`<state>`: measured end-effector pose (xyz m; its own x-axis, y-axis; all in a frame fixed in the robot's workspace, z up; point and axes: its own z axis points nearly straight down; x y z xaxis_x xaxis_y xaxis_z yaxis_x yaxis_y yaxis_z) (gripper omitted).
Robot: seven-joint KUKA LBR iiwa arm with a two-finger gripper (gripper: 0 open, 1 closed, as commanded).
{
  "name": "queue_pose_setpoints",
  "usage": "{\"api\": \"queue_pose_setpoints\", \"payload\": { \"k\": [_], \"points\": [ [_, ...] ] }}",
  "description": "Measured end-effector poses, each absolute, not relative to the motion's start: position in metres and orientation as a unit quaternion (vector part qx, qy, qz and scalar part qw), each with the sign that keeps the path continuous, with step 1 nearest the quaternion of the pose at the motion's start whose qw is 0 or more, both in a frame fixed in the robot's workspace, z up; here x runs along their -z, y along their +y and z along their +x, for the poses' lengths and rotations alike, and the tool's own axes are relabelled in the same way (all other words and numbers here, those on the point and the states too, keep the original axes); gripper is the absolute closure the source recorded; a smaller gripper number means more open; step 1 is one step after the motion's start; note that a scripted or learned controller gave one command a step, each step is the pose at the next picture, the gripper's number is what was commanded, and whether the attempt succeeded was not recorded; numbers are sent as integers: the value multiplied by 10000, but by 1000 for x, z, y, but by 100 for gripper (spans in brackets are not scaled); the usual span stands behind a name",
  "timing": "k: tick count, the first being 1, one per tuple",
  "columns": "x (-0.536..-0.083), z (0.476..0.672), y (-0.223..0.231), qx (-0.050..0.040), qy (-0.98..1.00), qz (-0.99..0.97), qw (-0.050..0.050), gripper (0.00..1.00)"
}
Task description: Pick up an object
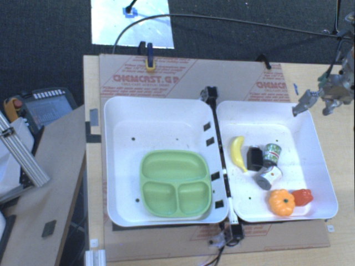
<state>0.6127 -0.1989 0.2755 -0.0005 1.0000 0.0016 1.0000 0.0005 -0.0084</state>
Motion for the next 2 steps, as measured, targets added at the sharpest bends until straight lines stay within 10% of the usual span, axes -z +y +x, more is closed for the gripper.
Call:
{"api": "queue_pose_setpoints", "payload": {
  "k": [2],
  "points": [
    [-220, 617, -195, -7, -7079, -7063, 10, 0]
  ]
}}
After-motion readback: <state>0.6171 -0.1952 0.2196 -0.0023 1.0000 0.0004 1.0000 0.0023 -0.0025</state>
